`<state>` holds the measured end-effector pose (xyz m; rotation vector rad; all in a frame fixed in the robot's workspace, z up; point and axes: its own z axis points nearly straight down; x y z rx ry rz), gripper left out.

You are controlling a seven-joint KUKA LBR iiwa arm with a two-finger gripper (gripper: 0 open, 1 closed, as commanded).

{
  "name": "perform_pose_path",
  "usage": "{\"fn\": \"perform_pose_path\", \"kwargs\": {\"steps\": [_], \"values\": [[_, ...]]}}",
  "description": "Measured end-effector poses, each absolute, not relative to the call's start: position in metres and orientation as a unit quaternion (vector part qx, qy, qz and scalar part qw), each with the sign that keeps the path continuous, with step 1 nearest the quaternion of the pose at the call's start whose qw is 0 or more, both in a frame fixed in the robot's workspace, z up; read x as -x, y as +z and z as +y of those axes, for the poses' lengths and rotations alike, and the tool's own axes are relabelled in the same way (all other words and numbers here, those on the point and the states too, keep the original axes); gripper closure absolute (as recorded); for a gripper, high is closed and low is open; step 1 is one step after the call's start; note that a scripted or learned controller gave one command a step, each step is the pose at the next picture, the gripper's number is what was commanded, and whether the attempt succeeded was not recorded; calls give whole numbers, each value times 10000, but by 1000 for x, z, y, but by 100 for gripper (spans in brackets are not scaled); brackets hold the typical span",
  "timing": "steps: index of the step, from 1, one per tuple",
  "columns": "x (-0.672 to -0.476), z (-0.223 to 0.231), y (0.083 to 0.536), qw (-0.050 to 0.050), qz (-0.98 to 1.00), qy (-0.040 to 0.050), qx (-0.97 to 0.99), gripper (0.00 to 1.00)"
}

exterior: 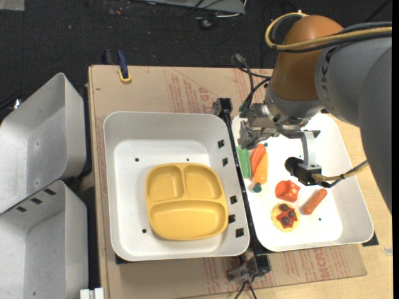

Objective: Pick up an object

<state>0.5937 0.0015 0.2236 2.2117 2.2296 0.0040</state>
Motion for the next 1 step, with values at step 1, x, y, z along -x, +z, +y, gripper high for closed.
{"fn": "perform_pose_path", "kwargs": {"steps": [1], "values": [[-607, 55, 237, 3, 7100, 19, -7042, 100]]}}
